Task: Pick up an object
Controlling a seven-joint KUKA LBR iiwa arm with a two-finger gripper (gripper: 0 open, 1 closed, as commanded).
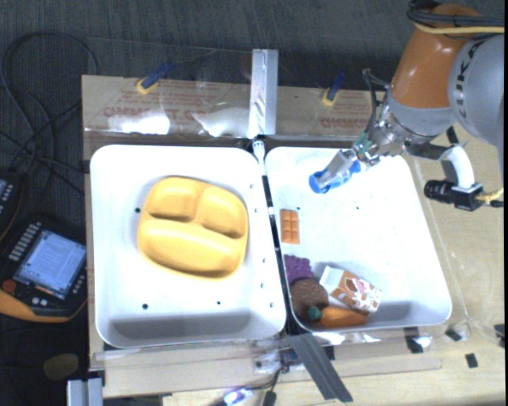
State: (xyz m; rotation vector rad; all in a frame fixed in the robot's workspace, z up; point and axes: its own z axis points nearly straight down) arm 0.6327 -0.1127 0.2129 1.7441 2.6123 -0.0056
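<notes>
A blue object [330, 177] hung at the tip of the pincer [345, 167], apparently clamped between its fingers above the right bin [411, 235]; the grasp step looked done, and next came a steady lift clear of the bin

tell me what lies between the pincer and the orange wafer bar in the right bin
Nothing: in the camera view the stretch from the pincer down-left to the orange wafer bar is bare white floor of the right bin.
</notes>
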